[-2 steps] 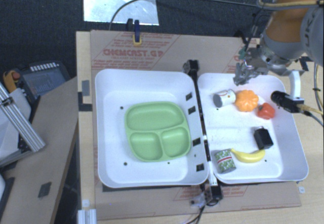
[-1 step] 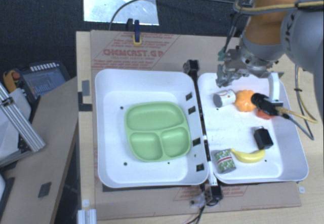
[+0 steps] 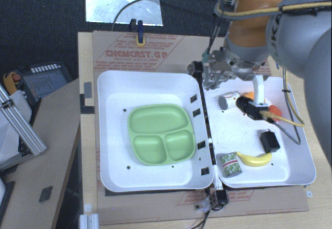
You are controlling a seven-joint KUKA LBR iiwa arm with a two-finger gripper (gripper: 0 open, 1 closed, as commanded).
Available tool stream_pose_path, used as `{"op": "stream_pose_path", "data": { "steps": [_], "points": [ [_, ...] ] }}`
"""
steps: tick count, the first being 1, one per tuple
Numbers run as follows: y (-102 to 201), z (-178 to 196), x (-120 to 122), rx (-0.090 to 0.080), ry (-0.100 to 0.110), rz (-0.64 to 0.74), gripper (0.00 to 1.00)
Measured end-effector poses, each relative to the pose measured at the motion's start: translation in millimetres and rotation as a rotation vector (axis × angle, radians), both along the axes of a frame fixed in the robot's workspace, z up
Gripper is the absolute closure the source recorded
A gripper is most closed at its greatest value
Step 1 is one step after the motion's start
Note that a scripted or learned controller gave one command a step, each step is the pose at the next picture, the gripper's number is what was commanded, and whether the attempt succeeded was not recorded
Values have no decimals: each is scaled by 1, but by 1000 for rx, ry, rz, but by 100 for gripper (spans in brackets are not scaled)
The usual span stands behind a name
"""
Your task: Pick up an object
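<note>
End effector sits over right bin's top-left corner, finger state can't tell, nothing visibly held; banana, black block, grey cylinder lie in that bin.

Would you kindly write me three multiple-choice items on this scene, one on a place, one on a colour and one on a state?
1. Where does the tray lie?
A. in the left bin
B. in the right bin
C. on the bench outside the bins

2. What colour is the tray?
A. blue
B. green
C. red

3. How does the banana stand to the end effector?
A. held between its fingers
B. lying in the right bin, apart from it
C. hanging from the arm

Key: 1 A, the tray sits on the left bin floor. 2 B, it is pale green. 3 B, the banana rests near the right bin's front, while the end effector hangs over that bin's far left corner.
</note>
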State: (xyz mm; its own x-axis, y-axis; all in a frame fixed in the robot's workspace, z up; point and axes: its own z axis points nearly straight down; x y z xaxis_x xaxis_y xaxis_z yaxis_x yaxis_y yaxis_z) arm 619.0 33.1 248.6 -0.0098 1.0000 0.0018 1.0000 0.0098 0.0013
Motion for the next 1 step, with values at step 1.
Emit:
{"op": "stream_pose_path", "data": {
  "steps": [1],
  "points": [
    [56, -11, 13, 0, -1, 0, 100]
  ]
}}
